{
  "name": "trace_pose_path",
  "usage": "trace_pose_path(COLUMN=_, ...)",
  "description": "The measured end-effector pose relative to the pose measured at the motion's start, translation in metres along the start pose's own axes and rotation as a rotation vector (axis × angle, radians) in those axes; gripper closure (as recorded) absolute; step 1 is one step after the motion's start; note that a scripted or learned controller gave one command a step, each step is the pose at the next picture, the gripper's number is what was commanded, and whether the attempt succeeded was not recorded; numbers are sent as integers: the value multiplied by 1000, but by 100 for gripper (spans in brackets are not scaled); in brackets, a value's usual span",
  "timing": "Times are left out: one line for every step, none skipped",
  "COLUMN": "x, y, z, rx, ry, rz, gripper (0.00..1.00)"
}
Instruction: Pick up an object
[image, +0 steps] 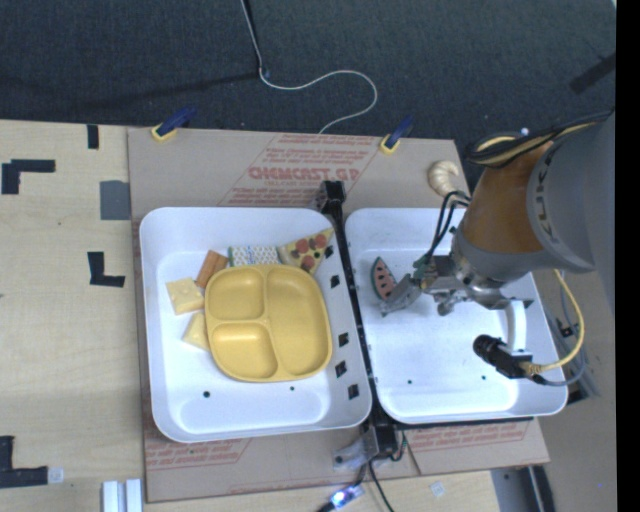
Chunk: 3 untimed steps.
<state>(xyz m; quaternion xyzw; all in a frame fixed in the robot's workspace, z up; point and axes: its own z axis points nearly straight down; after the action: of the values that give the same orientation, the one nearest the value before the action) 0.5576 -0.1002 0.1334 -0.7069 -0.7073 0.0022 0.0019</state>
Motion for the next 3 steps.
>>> trace_pose_path(x=1, y=0, z=52, rx=-4, ry=-1, rz=-1, gripper=0)
trace_pose_path(x=1, y=0, z=39, rx=-5, ry=0, rz=-1, gripper=100)
trace_pose_path(x=3, y=-3, z=-2, rx=-4, ry=1, rz=-1, gripper=100)
